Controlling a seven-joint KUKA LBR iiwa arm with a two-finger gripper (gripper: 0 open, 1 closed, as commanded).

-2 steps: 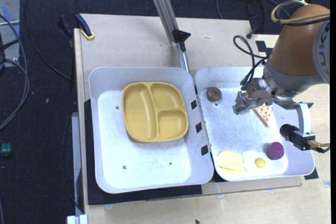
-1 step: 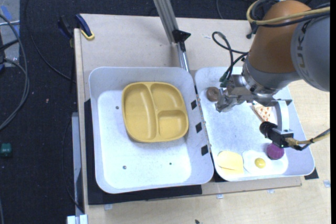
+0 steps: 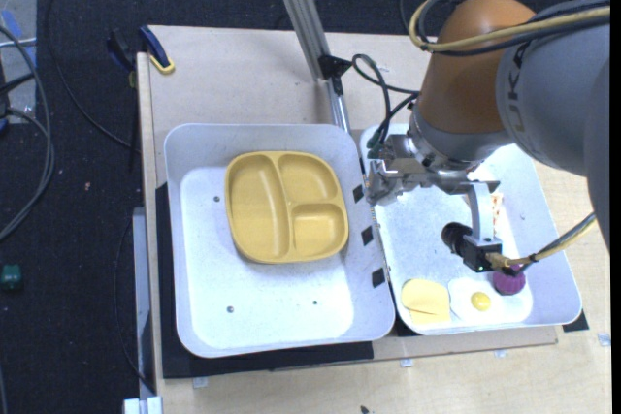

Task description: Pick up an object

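Camera view:
Gripper (image 3: pixel 386 177): hangs over the right bin (image 3: pixel 555 298) at its 10 o'clock corner, beside the wall it shares with the left bin (image 3: pixel 194 305). I cannot tell how wide it stands.
Pickable things: a yellow slice (image 3: pixel 425 299), a toy egg (image 3: pixel 479 302) and a purple ball (image 3: pixel 509 282) line the right bin's 6 o'clock edge, apart from the gripper.
Plate (image 3: pixel 287 207): lies flat in the middle of the left bin. It is probably too broad to pinch.

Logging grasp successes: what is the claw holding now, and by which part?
Cannot be told from this view. The claw hangs over the right bin; the yellow slice, fried egg and purple piece lie apart from it.
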